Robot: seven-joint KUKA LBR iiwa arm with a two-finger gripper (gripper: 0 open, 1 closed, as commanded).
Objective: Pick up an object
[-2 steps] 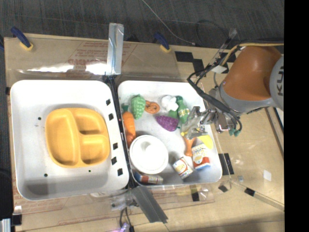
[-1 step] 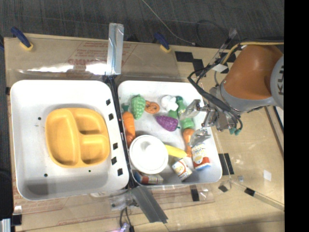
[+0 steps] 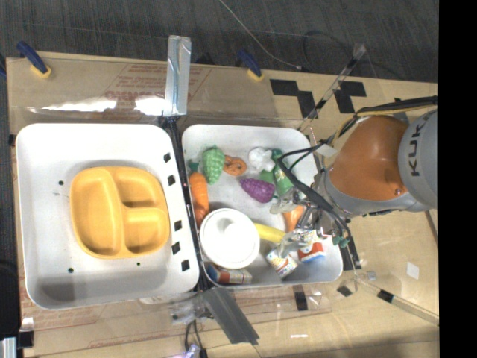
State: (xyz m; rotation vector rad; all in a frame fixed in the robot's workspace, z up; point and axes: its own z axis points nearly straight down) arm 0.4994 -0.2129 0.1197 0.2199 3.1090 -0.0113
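While the arm (image 3: 373,162) reaches in over the right bin (image 3: 246,134), the end effector (image 3: 302,233) sits low at that bin's near right corner, among the clutter. Whether it is spread, closed, or gripping anything cannot be told.

Touching or directly beneath the end effector lie a small carton (image 3: 282,262) and a red-and-white packet (image 3: 313,252); contact cannot be confirmed. Just to its left lies a yellow banana (image 3: 270,233), and beyond that an upturned white bowl (image 3: 229,237). Above and left of the end effector rest a purple eggplant (image 3: 258,189), a green bottle (image 3: 282,181), a green corn cob (image 3: 213,163) and an orange carrot (image 3: 199,192). Well apart to the left, the left bin (image 3: 45,200) carries a yellow divided tray (image 3: 119,209).
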